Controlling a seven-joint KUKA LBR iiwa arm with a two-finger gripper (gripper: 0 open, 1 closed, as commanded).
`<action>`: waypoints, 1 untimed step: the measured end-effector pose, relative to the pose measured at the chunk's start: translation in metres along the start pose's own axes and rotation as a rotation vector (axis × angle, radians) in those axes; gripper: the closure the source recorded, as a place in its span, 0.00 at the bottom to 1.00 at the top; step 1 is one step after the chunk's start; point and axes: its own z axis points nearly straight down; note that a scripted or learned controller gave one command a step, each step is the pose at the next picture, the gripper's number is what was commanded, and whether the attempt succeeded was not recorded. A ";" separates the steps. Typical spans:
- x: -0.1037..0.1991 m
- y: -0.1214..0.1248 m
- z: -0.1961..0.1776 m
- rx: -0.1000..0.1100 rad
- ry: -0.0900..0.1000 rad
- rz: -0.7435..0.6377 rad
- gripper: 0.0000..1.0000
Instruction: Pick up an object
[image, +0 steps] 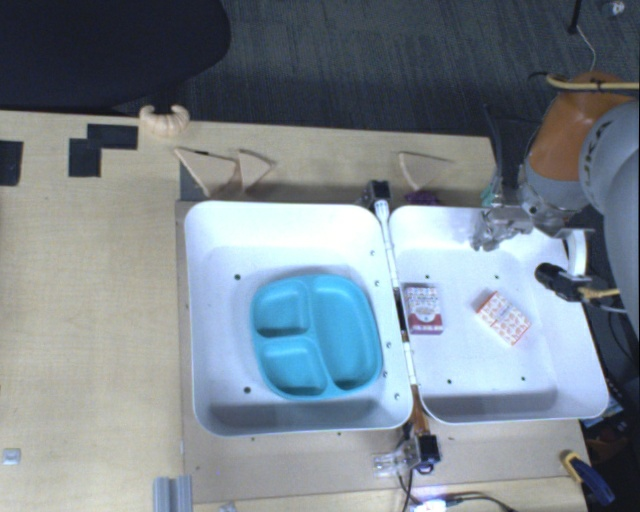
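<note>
We see our gripper (488, 232) poised over the far edge of the right shallow white bin (560, 400); whether it is open we cannot tell, and nothing shows in its hold. Two candidates lie flat on that bin's floor, apart from each other: a small red-and-white carton (423, 308) and a small red-patterned packet (502, 317). A turquoise divided plastic tray (315, 334) fills the left white bin (215, 300), likely too broad to grasp.
</note>
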 end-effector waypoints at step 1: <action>-0.012 -0.068 0.021 0.003 0.000 0.005 1.00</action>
